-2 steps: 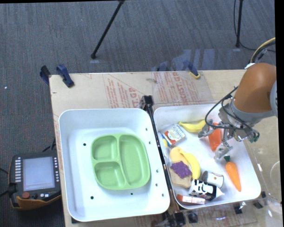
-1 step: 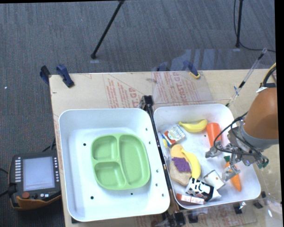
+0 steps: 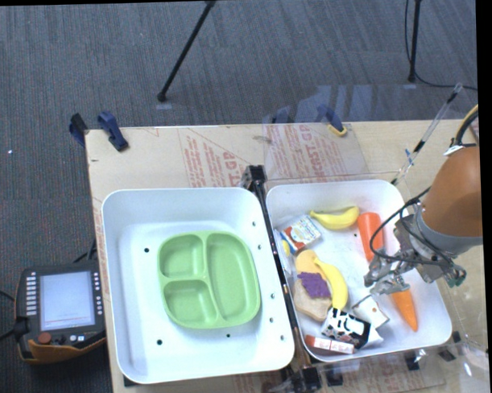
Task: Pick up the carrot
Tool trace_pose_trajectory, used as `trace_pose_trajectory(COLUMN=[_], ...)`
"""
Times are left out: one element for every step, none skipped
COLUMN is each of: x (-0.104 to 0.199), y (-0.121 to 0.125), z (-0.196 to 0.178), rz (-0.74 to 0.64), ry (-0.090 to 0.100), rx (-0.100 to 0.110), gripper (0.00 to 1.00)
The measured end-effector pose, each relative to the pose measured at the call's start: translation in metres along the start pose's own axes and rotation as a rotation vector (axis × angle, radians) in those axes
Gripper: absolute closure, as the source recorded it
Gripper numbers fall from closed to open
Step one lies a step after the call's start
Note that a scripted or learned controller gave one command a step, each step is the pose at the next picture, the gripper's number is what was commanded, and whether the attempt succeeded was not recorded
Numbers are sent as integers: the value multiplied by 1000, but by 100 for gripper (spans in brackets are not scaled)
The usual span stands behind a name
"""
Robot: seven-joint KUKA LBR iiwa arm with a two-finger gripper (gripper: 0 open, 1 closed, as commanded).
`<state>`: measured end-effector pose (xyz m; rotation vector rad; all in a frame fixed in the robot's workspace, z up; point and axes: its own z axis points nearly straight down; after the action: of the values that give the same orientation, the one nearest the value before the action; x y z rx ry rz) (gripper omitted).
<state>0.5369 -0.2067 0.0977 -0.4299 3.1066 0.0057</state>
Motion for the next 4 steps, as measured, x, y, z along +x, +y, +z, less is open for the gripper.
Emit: trace_pose_trajectory(x=[0, 41, 37, 8], y=[1, 8, 11, 59], z=[1, 11, 1, -63], rz=[-1, -233, -242, -69], ry=[1, 6, 1, 0], rx=[-1, -2, -2, 2], gripper=[0, 0, 100, 100])
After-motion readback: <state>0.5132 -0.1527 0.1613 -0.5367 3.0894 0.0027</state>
